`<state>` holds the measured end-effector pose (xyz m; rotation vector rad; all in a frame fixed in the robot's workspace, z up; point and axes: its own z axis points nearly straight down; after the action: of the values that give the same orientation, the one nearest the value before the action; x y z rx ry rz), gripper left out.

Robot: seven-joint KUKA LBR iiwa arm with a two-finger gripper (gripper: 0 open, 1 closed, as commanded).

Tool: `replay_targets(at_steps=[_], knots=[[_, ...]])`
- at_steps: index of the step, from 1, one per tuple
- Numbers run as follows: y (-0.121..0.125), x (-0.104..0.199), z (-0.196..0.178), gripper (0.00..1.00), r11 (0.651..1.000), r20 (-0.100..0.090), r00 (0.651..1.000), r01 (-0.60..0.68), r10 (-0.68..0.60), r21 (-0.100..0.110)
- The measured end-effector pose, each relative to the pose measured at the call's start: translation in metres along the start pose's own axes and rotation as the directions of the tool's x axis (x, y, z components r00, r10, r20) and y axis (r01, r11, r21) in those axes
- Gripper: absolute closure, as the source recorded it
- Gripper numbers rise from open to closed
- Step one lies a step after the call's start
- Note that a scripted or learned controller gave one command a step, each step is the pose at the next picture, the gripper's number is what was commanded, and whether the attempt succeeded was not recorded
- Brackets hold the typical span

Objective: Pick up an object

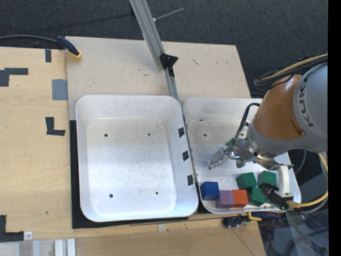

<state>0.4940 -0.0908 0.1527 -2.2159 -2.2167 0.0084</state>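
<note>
We view two shallow white plastic bins with rounded corners, side by side on a pale wooden table (122,63), their floors speckled with fine dark marks. The left bin (85,159) shows four small dark dots on its floor. The right bin (213,111) holds a cluster of small blocks along its near edge: we count one blue block (209,190), one purple block (227,198), one orange block (240,197) and at least two green blocks (246,181), a third green shape being partly hidden by the arm. The blocks look matte and roughly cubic.

The grey arm with its orange band (277,116) reaches over the right bin. The metallic gripper (217,160) hangs above the bin floor with its slim fingers spread apart and nothing between them. The blue block lies just below and slightly left of the fingertips in view, apart from them; the green blocks lie near, to the right. A slanted aluminium rail (149,31) crosses the table above the bins.
</note>
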Motion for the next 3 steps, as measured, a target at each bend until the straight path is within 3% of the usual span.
replay_targets(at_steps=[1, 2, 3], knots=[[-0.01, 0.0, 0.061, 0.0, 1.0, 0.0, 1.0, -0.001, 0.001, 0.001], [-0.008, 0.001, 0.048, 1.0, 1.0, -0.001, 1.0, 0.001, -0.001, -0.003], [-0.003, -0.001, -0.013, 1.0, 1.0, 0.002, 1.0, 0.001, -0.001, -0.013]])
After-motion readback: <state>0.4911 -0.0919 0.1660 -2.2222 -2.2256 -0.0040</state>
